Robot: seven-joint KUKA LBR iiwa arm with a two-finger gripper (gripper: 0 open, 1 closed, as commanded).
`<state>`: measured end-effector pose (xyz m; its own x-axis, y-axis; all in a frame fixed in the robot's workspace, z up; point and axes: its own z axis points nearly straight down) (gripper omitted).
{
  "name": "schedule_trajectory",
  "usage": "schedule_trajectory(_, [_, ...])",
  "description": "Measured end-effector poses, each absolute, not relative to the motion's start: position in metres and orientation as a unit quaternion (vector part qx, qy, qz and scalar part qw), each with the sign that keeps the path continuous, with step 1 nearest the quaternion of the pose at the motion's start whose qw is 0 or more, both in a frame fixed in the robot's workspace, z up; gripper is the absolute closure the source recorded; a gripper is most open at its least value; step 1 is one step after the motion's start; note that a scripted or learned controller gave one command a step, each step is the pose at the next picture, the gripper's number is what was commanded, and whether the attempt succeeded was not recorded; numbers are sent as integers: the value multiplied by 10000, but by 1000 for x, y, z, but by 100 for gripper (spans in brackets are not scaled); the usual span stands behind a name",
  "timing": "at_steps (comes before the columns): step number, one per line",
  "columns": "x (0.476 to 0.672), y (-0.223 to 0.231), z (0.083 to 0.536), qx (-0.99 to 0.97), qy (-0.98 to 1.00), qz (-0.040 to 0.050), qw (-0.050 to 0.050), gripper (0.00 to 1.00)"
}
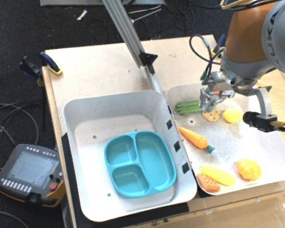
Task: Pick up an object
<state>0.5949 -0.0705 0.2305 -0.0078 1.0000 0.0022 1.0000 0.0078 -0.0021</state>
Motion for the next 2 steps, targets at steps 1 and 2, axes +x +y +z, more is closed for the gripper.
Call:
schedule_trajectory(1, [594,-13,221,-7041,-7101,-2,15,100])
schedule_trajectory(2, [587,45,232,-7038,-7104,-15,5,100])
